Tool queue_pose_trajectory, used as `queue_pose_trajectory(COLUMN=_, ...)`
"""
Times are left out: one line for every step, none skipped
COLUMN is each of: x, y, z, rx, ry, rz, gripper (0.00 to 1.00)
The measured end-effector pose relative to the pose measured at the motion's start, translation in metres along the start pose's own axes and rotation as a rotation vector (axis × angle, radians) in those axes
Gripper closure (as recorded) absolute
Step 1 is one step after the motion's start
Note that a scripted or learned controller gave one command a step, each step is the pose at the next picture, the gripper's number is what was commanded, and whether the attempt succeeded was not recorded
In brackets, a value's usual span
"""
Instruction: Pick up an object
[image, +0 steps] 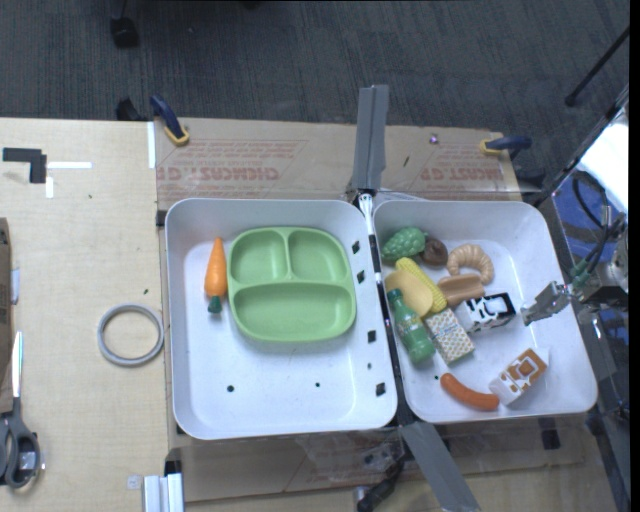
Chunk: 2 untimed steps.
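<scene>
The right bin (560, 255) holds several toy foods. Among them are a green leafy piece (405, 243), a croissant (472, 262), a yellow corn cob (420, 285), a hot dog (460, 290) and a black-and-white item (490, 310). There are also a green bottle (412, 328), a speckled block (452, 336), an orange sausage (468, 392) and a white-and-orange carton (520, 375). My gripper (545, 300) hangs low at this bin's right rim, just right of the black-and-white item, with nothing seen in it. The left bin (190, 380) holds a green divided plate (292, 283) and a carrot (215, 272).
A tape ring (130, 333) and scissors (18, 440) lie on the wooden bench left of the bins. Clamps (170, 120) (505, 146) grip the cardboard behind them. Cables and dark hardware crowd the right edge by the arm.
</scene>
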<state>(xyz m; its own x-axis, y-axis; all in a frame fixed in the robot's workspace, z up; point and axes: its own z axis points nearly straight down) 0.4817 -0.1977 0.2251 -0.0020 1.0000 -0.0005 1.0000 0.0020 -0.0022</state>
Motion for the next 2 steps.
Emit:
queue_pose_trajectory(x=0.018, y=0.044, z=0.106, rx=-0.01, ry=-0.002, rz=0.067, gripper=0.0)
queue_pose_trajectory(x=0.025, y=0.114, z=0.025, rx=-0.002, ry=-0.001, rz=0.009, gripper=0.0)
